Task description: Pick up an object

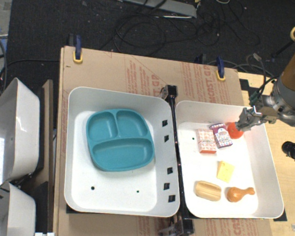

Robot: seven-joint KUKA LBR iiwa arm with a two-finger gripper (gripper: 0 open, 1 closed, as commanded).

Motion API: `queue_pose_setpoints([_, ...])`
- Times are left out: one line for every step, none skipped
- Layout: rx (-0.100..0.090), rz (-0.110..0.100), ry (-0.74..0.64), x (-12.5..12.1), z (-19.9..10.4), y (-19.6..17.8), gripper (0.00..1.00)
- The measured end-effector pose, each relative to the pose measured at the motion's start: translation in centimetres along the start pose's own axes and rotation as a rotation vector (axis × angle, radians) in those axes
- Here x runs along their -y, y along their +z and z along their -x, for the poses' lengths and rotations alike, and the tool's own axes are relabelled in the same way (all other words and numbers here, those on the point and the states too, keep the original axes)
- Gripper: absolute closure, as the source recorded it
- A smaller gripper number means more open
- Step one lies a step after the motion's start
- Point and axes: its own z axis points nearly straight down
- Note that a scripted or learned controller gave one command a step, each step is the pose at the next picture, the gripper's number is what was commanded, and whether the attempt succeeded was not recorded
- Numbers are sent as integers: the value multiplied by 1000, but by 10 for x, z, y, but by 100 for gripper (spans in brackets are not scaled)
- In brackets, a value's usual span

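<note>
My gripper [248,120] hangs over the back right part of the right bin [268,169], just above and right of a red-orange object [234,131]. A purple packet [221,135] lies against that red object on its left. Beside it sits a pink and white box [206,140]. Farther forward lie a yellow wedge [225,171], a tan bread roll [207,190] and an orange drumstick [239,193]. The fingers are small and dark against the bin wall.
The left bin [72,185] holds a teal divided plate [119,139]. A black divider with clips [172,159] runs between the bins. White containers [9,137] stand off the bench at the left. Cables lie on the dark floor behind.
</note>
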Motion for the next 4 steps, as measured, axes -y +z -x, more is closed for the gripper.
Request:
queue_pose_setpoints([-2, -5, -3, -8, -44, 8, 100])
queue_pose_setpoints([-3, -3, -4, -15, -93, 0, 100])
queue_pose_setpoints([-3, -6, -5, -21, -149, 13, 100])
queue_pose_setpoints([-3, -2, -4, -32, -200, 4, 100])
